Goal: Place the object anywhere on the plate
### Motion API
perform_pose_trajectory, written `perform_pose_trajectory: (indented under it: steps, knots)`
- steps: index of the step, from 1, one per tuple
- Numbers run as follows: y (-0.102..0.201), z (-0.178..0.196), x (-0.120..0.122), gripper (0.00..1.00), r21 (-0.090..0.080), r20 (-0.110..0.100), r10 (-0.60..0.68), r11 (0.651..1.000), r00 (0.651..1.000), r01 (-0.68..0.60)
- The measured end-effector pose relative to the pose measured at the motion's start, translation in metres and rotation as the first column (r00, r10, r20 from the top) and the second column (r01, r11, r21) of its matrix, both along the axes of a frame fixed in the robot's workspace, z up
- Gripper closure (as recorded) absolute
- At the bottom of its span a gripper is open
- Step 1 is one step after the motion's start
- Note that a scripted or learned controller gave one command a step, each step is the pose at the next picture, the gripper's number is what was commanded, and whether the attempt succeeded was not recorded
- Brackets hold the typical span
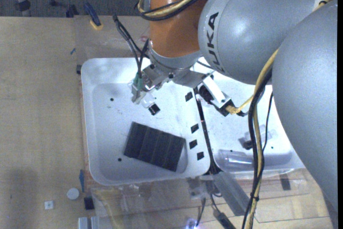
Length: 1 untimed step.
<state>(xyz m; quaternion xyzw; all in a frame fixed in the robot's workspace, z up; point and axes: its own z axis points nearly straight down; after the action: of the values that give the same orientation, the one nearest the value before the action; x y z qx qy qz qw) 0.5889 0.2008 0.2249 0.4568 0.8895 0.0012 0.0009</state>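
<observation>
Grey arm (257, 24), nearest the lens, reaches in from the right, its orange band (174, 13) above the wrist. Below it sit two white bins: the left bin (99, 115) and the right bin (278, 155). A dark ridged plate (154, 146) lies tilted on the left bin's floor. The gripper (143, 95) hangs over that bin, near the plate's upper edge; whether it is spread or pressed together cannot be told. A small dark object (154, 109) lies just beside its tip, apart from the plate.
</observation>
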Motion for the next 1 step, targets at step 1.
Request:
perform_pose_trajectory:
  steps: [1]
  knots:
    - [0.0105, 0.0023, 0.0781, 1.0, -0.001, 0.002, 0.363, 0.932, 0.932, -0.363]
